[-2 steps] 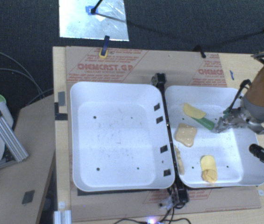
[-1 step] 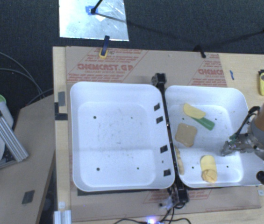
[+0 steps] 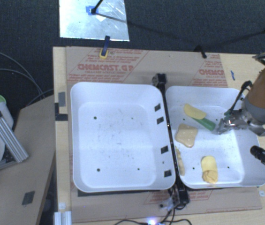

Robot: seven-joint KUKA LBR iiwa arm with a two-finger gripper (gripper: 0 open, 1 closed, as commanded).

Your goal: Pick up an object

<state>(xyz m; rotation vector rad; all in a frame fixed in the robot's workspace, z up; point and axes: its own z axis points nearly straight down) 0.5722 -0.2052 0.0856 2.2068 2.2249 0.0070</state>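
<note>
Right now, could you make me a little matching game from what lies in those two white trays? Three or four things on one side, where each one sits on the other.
Things:
1. yellow piece with a green handle
2. pale tan slab
3. yellow lump
4. gripper

Places:
A. near the front edge of the right bin
B. middle of the right bin, close to the divider
C. over the right bin, at the green handle's end
D. toward the back of the right bin

Pairs: 1-D, 2-B, 3-A, 4-C
</note>
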